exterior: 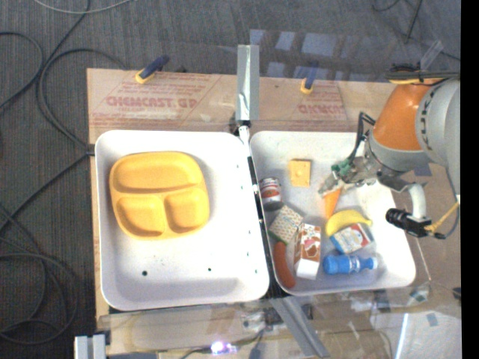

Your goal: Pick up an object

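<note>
While the claw [346, 172] hangs over the carrot [332, 199], I cannot tell its grip. Crowding by the banana [347, 220] could spoil a grasp

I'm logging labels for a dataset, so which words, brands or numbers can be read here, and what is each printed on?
"CHEMCAST" followed by a couple of unclear letters, in faded red, on the clear sheet over the brown board behind the left bin.
More red print on the same sheet behind the right bin: too blurred to read.
Small white and red carton, blue and white packet, dark jar: labels too small to read.
</note>
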